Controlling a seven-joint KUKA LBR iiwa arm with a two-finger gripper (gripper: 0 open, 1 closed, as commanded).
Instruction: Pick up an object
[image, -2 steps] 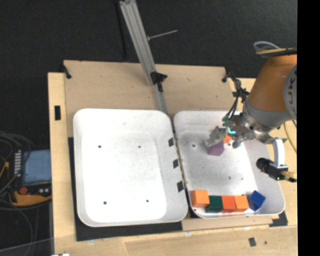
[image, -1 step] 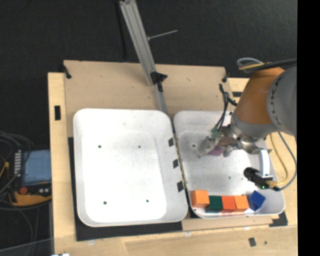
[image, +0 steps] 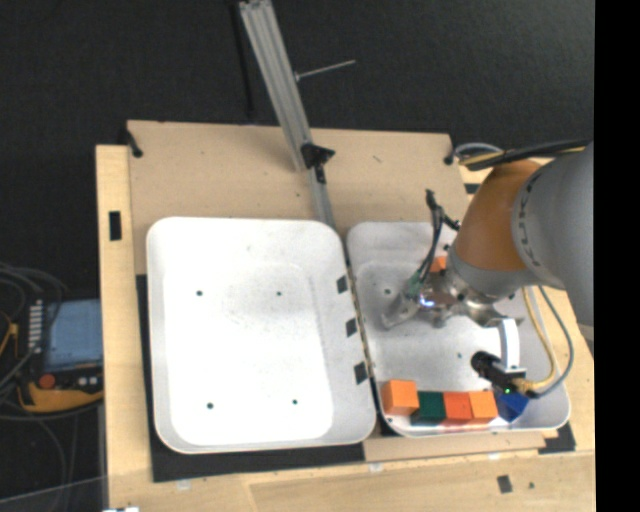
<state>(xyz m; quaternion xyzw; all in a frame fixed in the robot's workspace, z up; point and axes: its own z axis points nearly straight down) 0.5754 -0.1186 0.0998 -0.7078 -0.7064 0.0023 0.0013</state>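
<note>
While my hand (image: 412, 303) hangs over the middle of the right bin (image: 378, 250), the blocks (image: 445, 405) lie in a row along that bin's near edge, off toward its near right corner from me. I cannot tell whether my fingers are apart or together. The row runs parallel to the edge: orange, green, orange, orange, blue, all small hard cubes with flat faces on smooth white plastic.

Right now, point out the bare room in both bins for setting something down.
The left bin is bare floor wall to wall. The right bin has a bare strip along its left wall. Its near edge is crowded by the orange block, green block and neighbours; the gripper hangs mid-bin.
</note>
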